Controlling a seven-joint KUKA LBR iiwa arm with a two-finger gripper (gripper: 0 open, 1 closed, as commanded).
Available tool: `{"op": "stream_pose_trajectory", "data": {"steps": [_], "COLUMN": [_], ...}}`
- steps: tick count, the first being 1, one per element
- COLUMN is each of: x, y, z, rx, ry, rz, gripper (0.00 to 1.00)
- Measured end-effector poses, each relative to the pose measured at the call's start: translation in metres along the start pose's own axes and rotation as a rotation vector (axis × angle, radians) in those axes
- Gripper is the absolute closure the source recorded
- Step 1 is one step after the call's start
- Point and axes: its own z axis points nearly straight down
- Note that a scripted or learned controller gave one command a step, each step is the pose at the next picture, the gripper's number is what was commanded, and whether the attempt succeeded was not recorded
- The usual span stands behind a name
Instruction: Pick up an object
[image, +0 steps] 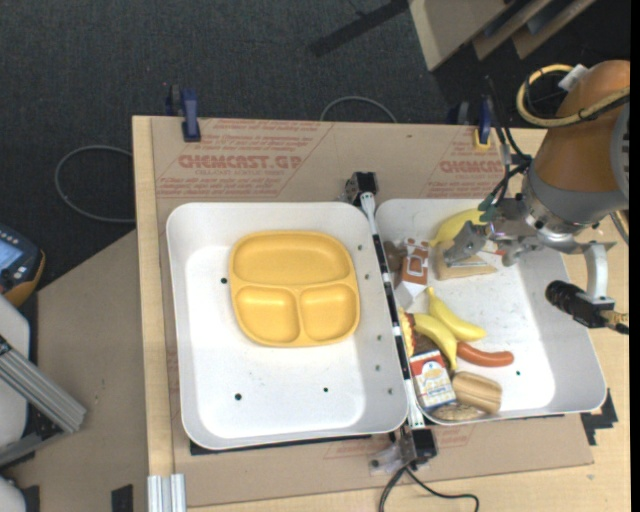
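Pincer (468, 243), its opening impossible to tell, hovers at the right white bin's (560, 395) twelve o'clock end beside a curved yellow plastic banana (455, 223) lying toward eleven o'clock, long axis slanting.

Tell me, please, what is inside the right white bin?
Inside the right bin lie a banana, a red sausage, a bread roll, a small carton and a brown packet. The gripper covers part of another yellow item, so its shape is unclear.
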Motion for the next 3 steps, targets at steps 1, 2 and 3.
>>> {"op": "stream_pose_trajectory", "data": {"steps": [1,2,3], "x": [-0.019,-0.061,-0.076], "y": [0.083,0.083,0.084], "z": [0.112,0.109,0.109], "rx": [0.015,0.003,0.002], "ry": [0.002,-0.001,0.001], "rz": [0.002,0.003,0.001], "gripper": [0.00,0.00,0.00]}}
